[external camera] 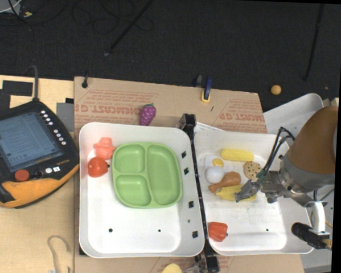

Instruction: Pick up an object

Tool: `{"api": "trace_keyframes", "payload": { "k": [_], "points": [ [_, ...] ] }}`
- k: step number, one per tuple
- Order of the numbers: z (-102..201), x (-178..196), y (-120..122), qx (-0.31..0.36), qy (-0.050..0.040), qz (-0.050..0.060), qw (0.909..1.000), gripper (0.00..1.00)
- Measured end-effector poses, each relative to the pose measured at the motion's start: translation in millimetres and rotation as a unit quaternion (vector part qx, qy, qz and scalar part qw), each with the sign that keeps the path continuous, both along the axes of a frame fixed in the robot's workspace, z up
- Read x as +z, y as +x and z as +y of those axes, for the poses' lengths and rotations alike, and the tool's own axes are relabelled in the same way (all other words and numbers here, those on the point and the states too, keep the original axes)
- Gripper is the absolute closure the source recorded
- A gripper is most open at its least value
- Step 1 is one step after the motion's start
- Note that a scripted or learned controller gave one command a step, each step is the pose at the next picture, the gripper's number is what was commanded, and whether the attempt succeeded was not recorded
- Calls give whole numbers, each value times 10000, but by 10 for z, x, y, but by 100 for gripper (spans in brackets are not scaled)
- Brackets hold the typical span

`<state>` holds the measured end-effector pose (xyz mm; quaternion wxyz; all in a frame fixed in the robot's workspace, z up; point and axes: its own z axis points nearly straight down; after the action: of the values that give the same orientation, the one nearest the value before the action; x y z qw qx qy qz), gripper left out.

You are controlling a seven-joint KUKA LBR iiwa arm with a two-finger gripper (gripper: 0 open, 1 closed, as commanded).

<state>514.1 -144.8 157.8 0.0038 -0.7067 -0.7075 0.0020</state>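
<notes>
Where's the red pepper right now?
The red pepper sits in the right bin, at its near-left corner by the divider between the bins, well below the drumstick and apart from the gripper.

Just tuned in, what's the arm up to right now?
The arm's gripper is down in the right bin, at a cluster of toy food: a chicken leg, a yellow piece, a cookie, an egg and a corn cob. Nothing can be seen between its fingers, so no pick is confirmed. A red pepper lies apart near the bin's front edge. The left bin holds a green tray, a tomato and a pink toy.
</notes>
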Motion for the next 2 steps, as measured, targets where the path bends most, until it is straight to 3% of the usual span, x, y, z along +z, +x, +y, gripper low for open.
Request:
{"api": "trace_keyframes", "payload": {
  "k": [2],
  "points": [
    [-13, -717, -43, 2, -5, -22, 10000, 0]
  ]
}}
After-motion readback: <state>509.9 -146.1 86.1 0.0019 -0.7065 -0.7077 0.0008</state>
